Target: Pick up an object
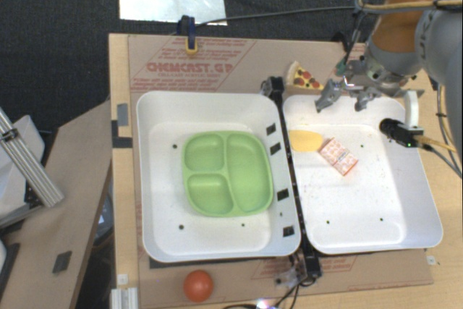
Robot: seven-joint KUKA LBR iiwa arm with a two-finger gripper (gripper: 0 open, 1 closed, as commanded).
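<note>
While the claw hangs over the back rim of the right bin, its 2 fingers stand spread apart with nothing between them, so the pick looks not yet made. The likeliest targets lie in that right bin: a small pink-and-white patterned packet, tilted on the bin floor, and just beside it toward the divider a flat yellow piece. The two seem to touch or nearly touch at the packet's upper corner. Both sit forward and slightly left of the claw, near but apart from it. What remains, by this reading, is the whole grasp: move over one item, come down, close, and lift.

The left bin carries a green plate with 3 compartments, all bare. Behind the bins a toy pizza slice rests on the bench, and an orange ball sits at the front edge.

As for writing, red print on the cardboard sheet under the bins reads roughly "CHEMCAST GP"; smaller lines around it are too fine to read. The packet's pattern shows no legible text.
</note>
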